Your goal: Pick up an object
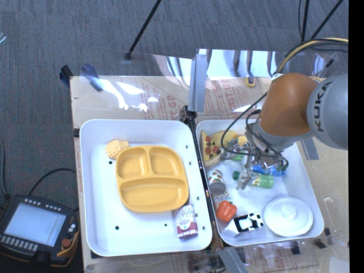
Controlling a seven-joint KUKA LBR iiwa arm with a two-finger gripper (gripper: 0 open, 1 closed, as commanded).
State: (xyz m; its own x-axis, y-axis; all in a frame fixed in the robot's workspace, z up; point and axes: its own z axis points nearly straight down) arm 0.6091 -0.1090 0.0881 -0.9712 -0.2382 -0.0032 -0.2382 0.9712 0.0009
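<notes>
The gripper [248, 178] hangs low in the right bin [311, 195], and right under it lie a green bottle-shaped toy [263, 181] and a small blue piece [266, 169], touching or nearly touching each other. Those two look like the likeliest things to be picked. Whether the gripper is wide, narrow or closed on anything I cannot tell from here; the wrist and its cables sit in front of it.

Around that spot the bin is crowded. A pizza slice toy [211, 145] lies toward the far left corner, a small can [216, 180] stands against the left wall, an orange pepper [226, 211] sits nearer the front, with a black and white toy [248, 222] beside it and a round white lid [289, 215] in the front right corner.

The left bin [94, 169] holds a yellow divided plate [152, 178], a small yellow waffle-like piece [116, 148] touching its far left corner, and a red and white carton [186, 219] just beside its near edge.

The risk I see is the crowding: with the green and blue pieces so close together, a closing grip could catch both, or nudge one aside and close on air. The rounded bottle shape may also roll or squirt out if caught off centre.
</notes>
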